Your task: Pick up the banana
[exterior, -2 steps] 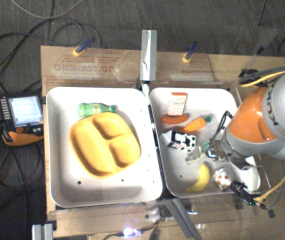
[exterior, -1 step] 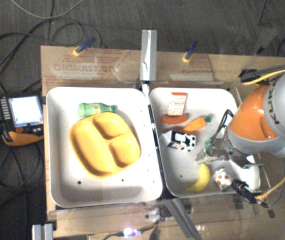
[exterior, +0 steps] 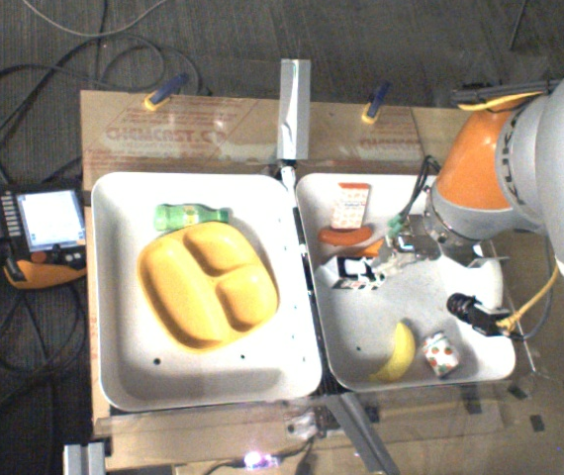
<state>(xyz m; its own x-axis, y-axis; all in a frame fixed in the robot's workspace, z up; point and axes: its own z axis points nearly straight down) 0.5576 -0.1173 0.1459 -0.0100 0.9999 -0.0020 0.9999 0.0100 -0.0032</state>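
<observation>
Two white bins sit side by side on the counter (exterior: 99,142). The left bin (exterior: 124,364) holds a yellow divided plate (exterior: 208,285) with a green bottle (exterior: 191,215) lying just behind it. The right bin (exterior: 495,369) carries the banana (exterior: 396,352), near the front wall, lying flat on the bin floor. A small red-and-white fruit-like toy (exterior: 440,354) lies just beside it to the right, close but seemingly apart. Farther back are a small carton (exterior: 352,204), a red sausage-shaped piece (exterior: 346,235) and a dark item (exterior: 356,270). The gripper (exterior: 393,250) hangs over the middle-back of the right bin, well apart from the banana; whether it is open or closed I cannot tell, and nothing is visibly held. The arm (exterior: 490,166) reaches in from the right at a slant, likely because its base stands that side. The banana's long axis runs from front-left up toward back-right, steeply, the curve bulging right. The upper end tapers to a point; the lower end looks blunter. A grasp would probably go best across the middle, at right angles to that axis, keeping clear of the toy and the front wall.
</observation>
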